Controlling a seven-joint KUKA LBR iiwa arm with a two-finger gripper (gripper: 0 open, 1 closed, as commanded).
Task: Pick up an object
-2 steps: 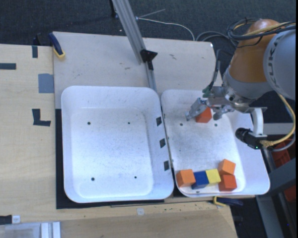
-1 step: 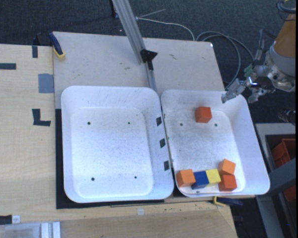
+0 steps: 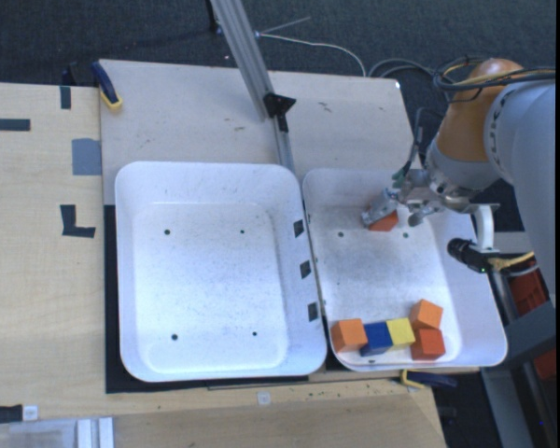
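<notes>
My gripper (image 3: 393, 215) hangs low over the upper part of the right bin (image 3: 467, 287). It is open, its two fingers spread to either side of a small red-orange block (image 3: 385, 223). That block lies close to the left finger (image 3: 371, 217), with a gap on its right side. The grey arm with its orange band (image 3: 467, 124) comes in from the upper right.
Along the right bin's near edge lies a cluster: an orange block (image 3: 348, 332), a blue block (image 3: 376, 336), a yellow block (image 3: 399, 330), another orange block (image 3: 427, 313) and a red-orange one (image 3: 430, 344). The left bin (image 3: 131, 250) stands beside it. A metal pole (image 3: 252, 54) rises behind the bins.
</notes>
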